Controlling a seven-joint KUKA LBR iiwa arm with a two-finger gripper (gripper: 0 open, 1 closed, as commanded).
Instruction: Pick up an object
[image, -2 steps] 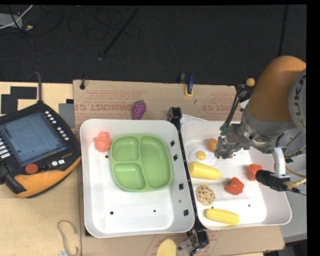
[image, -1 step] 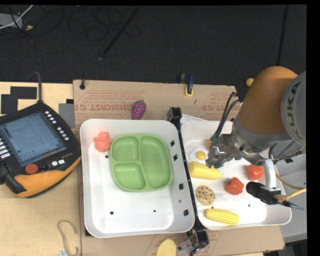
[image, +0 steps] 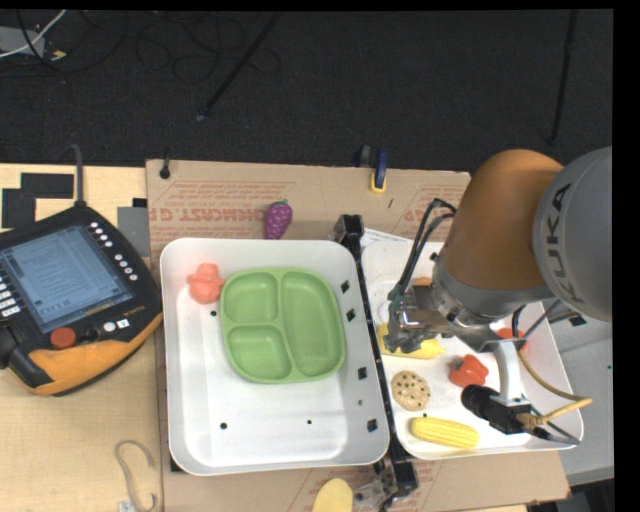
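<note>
right bin (image: 445, 400) — corn (image: 445, 432) hugs its front edge.

Bench (image: 70, 430) bears cardboard (image: 220, 195), pendant (image: 65, 285), left bin (image: 260, 420), right bin (image: 447, 398).

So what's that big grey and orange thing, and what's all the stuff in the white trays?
That big thing is a robot arm. It reaches in from the right, and one camera looks down on everything from above. At the arm's end is a pincer for picking things up. Right now the pincer is down in the right bin, just over a yellow toy. I can't tell whether it has grabbed it. Near it lie a cookie, a corn cob and a red toy. The left bin holds a green plate with three sections and a pink toy. Behind the bins sit purple toy grapes. The screen box on the left looks like a controller.
</note>
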